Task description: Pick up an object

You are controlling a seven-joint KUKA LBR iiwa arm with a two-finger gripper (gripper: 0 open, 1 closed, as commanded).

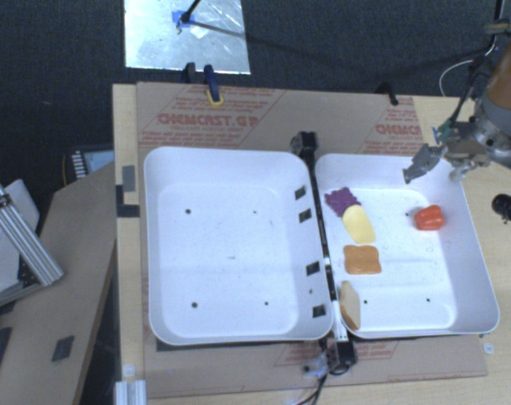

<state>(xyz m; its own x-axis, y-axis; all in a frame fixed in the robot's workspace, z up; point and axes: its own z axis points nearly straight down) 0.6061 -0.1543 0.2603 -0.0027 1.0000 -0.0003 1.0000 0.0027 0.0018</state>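
I see the gripper [437,165] spread and empty at upper right; the red toy [429,218] looks light, rounded, maybe slippery — I'd pinch across its middle.

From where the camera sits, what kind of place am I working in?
Probably a robotics lab's grasping test bench: two white bins clamped on a cardboard-covered bench, toy food such as the red pepper, and the arm's gripper over the right-hand bin.

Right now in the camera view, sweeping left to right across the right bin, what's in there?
Purple piece → yellow piece → red piece. The orange slab and tan piece overlap those first two in left-right position, so I left them unordered. The gripper hangs over the bin's far right corner.
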